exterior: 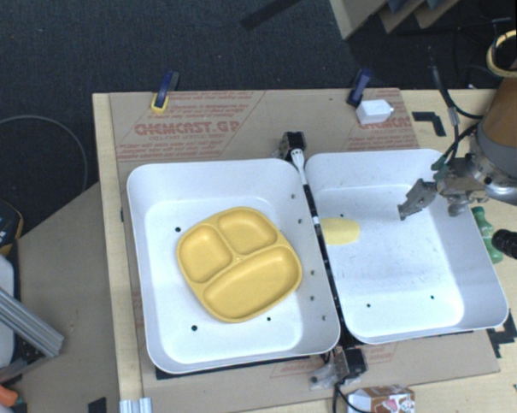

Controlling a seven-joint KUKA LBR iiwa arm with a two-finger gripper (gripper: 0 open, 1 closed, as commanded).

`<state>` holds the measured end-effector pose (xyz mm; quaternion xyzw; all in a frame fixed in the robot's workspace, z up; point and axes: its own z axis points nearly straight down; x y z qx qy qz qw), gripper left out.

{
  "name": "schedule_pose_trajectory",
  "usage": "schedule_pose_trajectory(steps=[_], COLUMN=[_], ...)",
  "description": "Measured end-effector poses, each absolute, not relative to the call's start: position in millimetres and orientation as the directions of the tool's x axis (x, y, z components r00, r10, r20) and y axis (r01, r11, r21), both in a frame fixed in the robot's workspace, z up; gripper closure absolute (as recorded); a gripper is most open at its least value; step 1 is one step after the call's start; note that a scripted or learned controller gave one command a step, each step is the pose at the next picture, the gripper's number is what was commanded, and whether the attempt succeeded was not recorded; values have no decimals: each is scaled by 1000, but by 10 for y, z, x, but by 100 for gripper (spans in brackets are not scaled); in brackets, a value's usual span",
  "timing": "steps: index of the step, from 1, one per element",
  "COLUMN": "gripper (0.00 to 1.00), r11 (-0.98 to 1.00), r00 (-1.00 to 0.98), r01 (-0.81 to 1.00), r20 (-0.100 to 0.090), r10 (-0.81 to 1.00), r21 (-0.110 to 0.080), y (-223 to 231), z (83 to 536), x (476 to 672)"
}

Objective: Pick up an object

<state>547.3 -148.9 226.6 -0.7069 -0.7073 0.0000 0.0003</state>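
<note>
Take the black divider (pixel 315 233) between the two bins as your landmark; everything here is placed against it.

Left of the divider you have the left white bin (pixel 154 274), resting on the cardboard-covered tabletop (pixel 111 165). Inside it lies a yellow plate (pixel 238 263) with three compartments, two small ones on the side away from you and one long one on the near side. The plate sits flat, turned at a slant, and its right edge stops short of the divider without touching it.

Just right of the divider, against the left wall of the right white bin (pixel 417 318), you find a small pale yellow object (pixel 340 231). It is a flat, soft-edged piece, too blurred to name more exactly. It lies on the bin floor, nearly touching the divider.

Further right of the divider, over the far right part of the same bin, hangs the hand (pixel 415 203) of the grey arm (pixel 500 148), which reaches in from the right edge. One dark finger (pixel 412 201) points left and downward toward the bin floor. You cannot tell from this angle whether the hand is released or clenched. Nothing shows between its fingers, and it is well apart from the pale yellow object.
</note>
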Motion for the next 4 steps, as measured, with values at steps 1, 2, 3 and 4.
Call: schedule_pose_trajectory(steps=[1, 2, 3, 4], gripper=[0, 0, 100, 100], r11=[2, 5, 2, 13], r00=[-2, -5, -2, -13], r01=[1000, 1000, 1000, 1000], r20=[1, -1, -2, 2], r10=[1000, 1000, 1000, 1000], r21=[-2, 9, 6, -3], y=[-939, -600, -614, 476], z=[2669, 4035, 4095, 4005], x=[5176, 4824, 4839, 4789])
